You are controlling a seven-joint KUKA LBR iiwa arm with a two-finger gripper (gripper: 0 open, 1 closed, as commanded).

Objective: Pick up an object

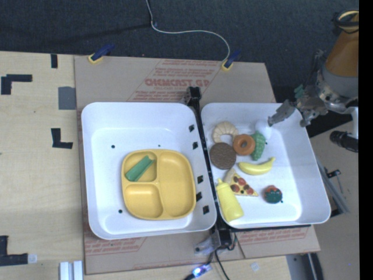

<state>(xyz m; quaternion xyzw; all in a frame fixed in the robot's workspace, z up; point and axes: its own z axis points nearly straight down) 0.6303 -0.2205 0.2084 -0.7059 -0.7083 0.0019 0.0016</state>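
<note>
The right bin [303, 174] holds several toy foods: a beige croissant-like pastry [224, 131], an orange donut [243, 143], a brown cookie [222, 155], a green vegetable [258, 145], a banana [256, 167], a pizza slice [242, 186], a yellow bottle [228, 200] and a red-and-green piece [273, 194]. A small white piece [261, 128] lies near the bin's back. My gripper [282, 112] hangs over the back right part of this bin, above and to the right of the white piece. Nothing shows between its fingers.
The left bin [102, 156] carries a yellow divided plate [169, 185] with a green piece [139, 168] in its back left compartment. A clip divider [201, 150] joins the two bins. A white cable [186, 31] runs across the dark backdrop.
</note>
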